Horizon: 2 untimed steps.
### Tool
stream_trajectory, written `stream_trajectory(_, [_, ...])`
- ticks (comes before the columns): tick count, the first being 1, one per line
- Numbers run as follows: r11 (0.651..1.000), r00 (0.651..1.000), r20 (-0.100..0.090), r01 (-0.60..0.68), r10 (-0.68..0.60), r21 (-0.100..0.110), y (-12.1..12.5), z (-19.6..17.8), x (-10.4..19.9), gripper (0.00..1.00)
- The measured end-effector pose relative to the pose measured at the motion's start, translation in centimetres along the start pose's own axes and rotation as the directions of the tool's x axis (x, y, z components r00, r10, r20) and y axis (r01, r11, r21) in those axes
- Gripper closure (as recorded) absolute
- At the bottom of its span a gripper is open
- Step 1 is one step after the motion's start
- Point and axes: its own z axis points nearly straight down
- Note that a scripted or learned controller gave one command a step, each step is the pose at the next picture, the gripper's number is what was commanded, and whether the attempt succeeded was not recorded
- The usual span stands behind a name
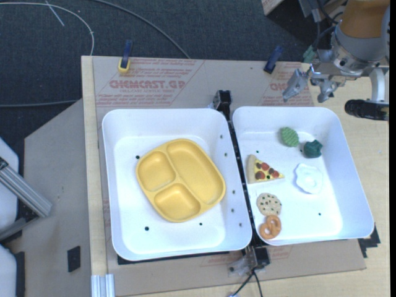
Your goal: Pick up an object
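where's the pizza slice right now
The pizza slice lies in the right bin, near its left wall, above the cookie and pretzel.

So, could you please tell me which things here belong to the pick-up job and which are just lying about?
Belong to the job:
gripper, open above the right bin
pizza slice
cookie
pretzel
green leaf
dark green piece
white piece

Lying about:
yellow divided tray in the left bin
blue clamps

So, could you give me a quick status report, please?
Gripper open, above right bin's far edge, holding nothing. Pizza slice, cookie, pretzel untouched. Nothing blocking.
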Motion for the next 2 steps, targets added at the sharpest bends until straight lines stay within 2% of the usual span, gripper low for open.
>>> stream_trajectory(2, [1.000, 1.000, 0.000, -0.001, 0.001, 0.003, 0.1, 11.8, -0.7, 0.00])
